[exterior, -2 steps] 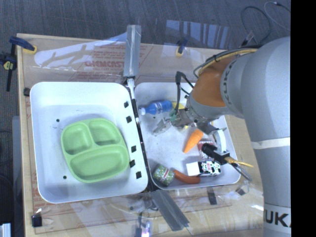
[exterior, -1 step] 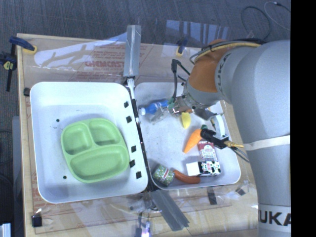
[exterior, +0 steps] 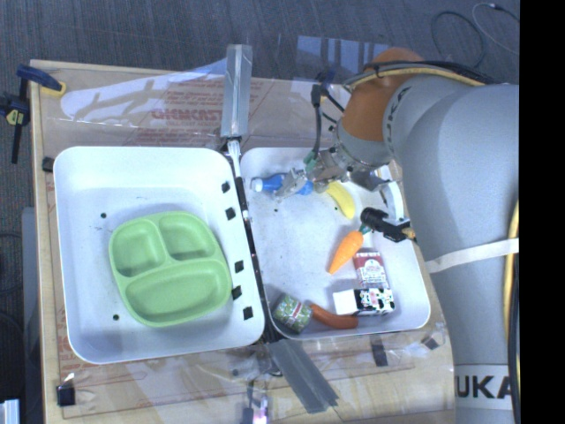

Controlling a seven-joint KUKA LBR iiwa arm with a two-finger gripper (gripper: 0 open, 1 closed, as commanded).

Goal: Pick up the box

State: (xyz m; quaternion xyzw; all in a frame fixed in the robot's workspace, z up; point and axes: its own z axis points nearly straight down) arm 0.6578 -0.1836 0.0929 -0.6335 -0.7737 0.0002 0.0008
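Box (exterior: 372, 283) lay at right bin's (exterior: 291, 237) near-right corner, long axis along the right wall; gripper (exterior: 320, 173) hovered at far edge, well apart; grip state untellable

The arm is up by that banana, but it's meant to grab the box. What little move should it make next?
Probably swing the gripper toward the bin's near side. It hangs at the far end beside the banana, while the box lies untouched past the carrot.
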